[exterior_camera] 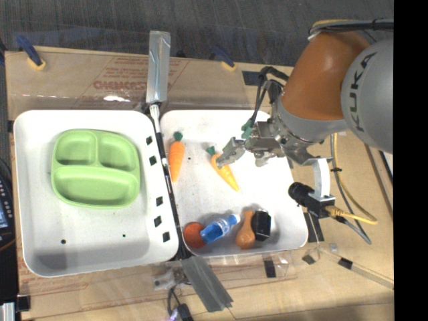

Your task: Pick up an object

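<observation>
Nothing is lifted yet: the pincer (231,154) hovers released over the small carrot (227,174) (right bin (200,122)), so grasping remains.

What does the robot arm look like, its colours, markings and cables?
The arm is grey with a broad orange band and dark "KUKA" lettering. Its claw is small, of grey metal, with black and green cables running to it. A yellow cable hangs beside the wrist.

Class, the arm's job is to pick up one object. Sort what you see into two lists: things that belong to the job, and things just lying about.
Job: gripper; small carrot just under it; right bin.

Lying about: big carrot; blue bottle; orange ball; green tray in left bin.
</observation>
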Motion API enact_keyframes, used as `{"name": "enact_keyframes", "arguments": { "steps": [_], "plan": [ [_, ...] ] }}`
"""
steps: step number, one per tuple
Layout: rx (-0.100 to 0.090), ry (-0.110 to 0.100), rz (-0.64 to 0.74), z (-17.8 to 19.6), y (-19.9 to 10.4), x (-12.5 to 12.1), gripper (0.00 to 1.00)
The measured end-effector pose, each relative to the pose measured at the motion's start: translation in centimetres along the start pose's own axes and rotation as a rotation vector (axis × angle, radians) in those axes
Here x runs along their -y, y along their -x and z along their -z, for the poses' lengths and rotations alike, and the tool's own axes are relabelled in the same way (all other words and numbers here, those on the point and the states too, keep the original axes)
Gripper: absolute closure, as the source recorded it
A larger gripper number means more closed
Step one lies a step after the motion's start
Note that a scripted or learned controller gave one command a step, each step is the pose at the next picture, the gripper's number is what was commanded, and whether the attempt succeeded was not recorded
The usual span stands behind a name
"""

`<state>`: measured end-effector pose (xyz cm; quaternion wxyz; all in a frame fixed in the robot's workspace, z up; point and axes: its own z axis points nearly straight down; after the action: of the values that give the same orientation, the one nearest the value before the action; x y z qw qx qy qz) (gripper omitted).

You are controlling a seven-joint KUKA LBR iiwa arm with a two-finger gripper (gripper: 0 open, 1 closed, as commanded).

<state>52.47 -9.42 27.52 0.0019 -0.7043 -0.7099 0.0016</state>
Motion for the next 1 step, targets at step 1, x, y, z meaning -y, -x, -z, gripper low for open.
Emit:
{"name": "enact_keyframes", "arguments": {
  "steps": [1],
  "plan": [
    [0.000,-0.002,0.097,-7.65,4.07,-2.75,0.00]
  ]
}}
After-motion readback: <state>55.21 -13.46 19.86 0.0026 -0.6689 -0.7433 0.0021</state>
